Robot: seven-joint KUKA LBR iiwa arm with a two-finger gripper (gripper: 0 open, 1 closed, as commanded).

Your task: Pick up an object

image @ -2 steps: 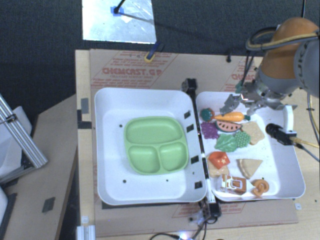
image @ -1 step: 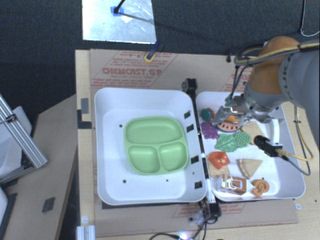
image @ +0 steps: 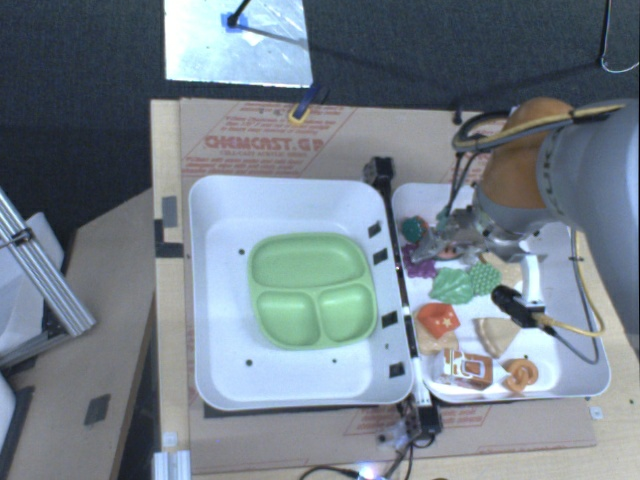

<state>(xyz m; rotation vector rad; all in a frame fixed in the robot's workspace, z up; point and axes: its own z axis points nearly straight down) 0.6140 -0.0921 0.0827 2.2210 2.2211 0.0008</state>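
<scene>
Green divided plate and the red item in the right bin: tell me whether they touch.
Apart. The camera view shows the green divided plate in the left bin and the red item in the right bin, with both bin walls between them.

a robotics lab: robot arm [image: 590, 183], white bins [image: 215, 298] on a bench [image: 110, 258].

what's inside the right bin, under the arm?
Right bin holds small toy pieces: green leafy piece, orange-red block, tan wedge, orange spiral, dark teal piece. The arm covers the bin's upper right part.
</scene>
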